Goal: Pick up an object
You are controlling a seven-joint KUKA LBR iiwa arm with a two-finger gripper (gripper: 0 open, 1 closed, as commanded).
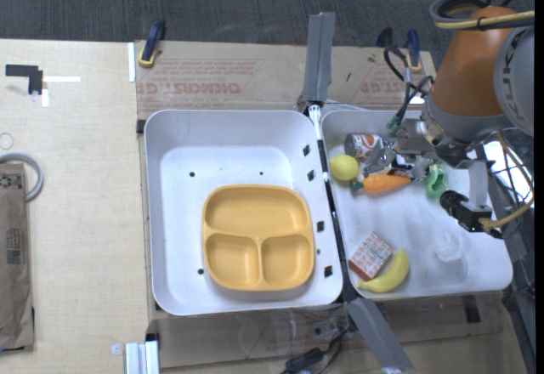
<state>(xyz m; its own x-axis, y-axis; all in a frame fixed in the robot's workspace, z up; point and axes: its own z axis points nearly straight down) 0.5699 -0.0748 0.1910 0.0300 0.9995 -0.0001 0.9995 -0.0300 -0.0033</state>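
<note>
1. Two bins: your left bin [170,194] holds a yellow divided plate [257,236].
2. Your carrot [387,184] lies in the right bin [476,274] beside the lemon [343,168]; it looks stiff and slick, so grip mid-body.
3. Your gripper [401,161] hovers there; I cannot tell its state.

The grey arm [497,66] with its orange band reaches in from the right, bent downward at the wrist, its metal two-finger pincer [384,161] lowered at its tip.
</note>
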